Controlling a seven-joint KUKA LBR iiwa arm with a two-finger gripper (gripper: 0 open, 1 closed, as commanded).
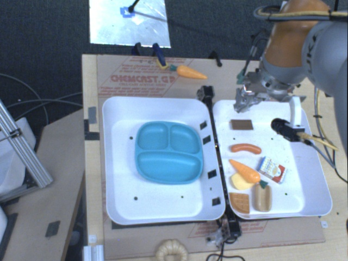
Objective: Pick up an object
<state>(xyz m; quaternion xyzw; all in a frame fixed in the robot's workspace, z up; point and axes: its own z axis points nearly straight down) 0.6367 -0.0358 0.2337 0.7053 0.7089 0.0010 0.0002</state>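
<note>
My gripper [243,103] hangs over the far left corner of the right bin [312,170], just above and behind a flat brown block [241,125]. Nothing shows between its fingers. Nearer the front lie a red sausage [246,149], an orange carrot [244,171], a small red, white and blue carton [271,169], a pale yellow piece [237,181], a waffle square [240,202] and a hot dog bun [262,198].
The left bin [122,200] holds a blue divided plate [167,151]. A second carrot [187,71] lies on the cardboard behind the bins. A beige ring [172,250] sits at the bench's front edge. A black divider [213,145] runs between the bins.
</note>
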